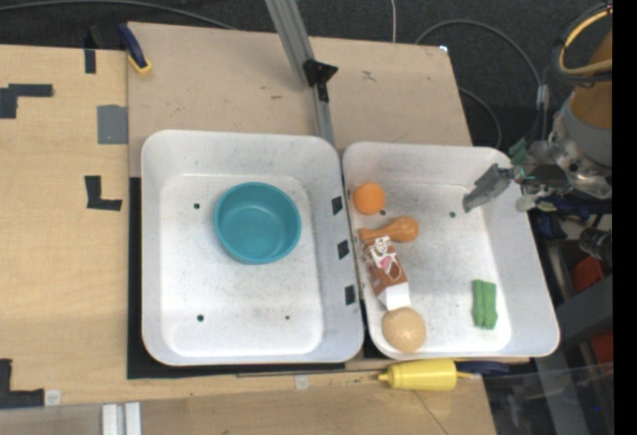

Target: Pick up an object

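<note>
The right bin [526,254] holds an orange ball [369,198], a brown pear-shaped piece [395,229], a red and white packet [386,271], a tan round object [403,329] and a small green object [484,304]. My gripper [487,189] hangs over the bin's upper right part, near its far right rim. It is apart from all of these objects, with nothing seen in it. The green object lies nearest, below it in the view. A teal bowl [259,222] stands in the left bin [164,319].
A yellow bottle [423,375] lies on the bench just outside the right bin's front rim. A slanted metal pole [284,5] runs down to the gap between the bins at the back. The arm's body [589,124] stands at the right edge, with cables behind it.
</note>
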`<control>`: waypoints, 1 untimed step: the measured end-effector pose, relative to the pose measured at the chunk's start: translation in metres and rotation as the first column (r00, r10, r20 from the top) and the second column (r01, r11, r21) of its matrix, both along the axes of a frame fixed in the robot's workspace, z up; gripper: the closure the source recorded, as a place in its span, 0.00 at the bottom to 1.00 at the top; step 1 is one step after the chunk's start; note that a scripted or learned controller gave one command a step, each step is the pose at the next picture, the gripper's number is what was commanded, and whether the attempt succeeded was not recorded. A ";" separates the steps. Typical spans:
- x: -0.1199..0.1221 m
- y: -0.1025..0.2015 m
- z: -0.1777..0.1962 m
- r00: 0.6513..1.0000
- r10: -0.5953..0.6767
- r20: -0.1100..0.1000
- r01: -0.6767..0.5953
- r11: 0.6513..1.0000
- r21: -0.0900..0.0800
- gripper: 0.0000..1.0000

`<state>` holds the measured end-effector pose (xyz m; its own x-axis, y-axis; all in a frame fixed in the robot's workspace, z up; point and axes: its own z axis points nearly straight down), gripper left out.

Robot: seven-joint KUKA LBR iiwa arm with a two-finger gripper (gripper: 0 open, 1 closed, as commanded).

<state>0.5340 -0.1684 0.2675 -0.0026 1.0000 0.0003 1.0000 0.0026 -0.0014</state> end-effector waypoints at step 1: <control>0.000 0.000 0.000 1.000 0.000 0.000 0.000 1.000 0.000 0.00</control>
<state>0.5340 -0.1684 0.2675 -0.0024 1.0000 0.0004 1.0000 0.0024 -0.0015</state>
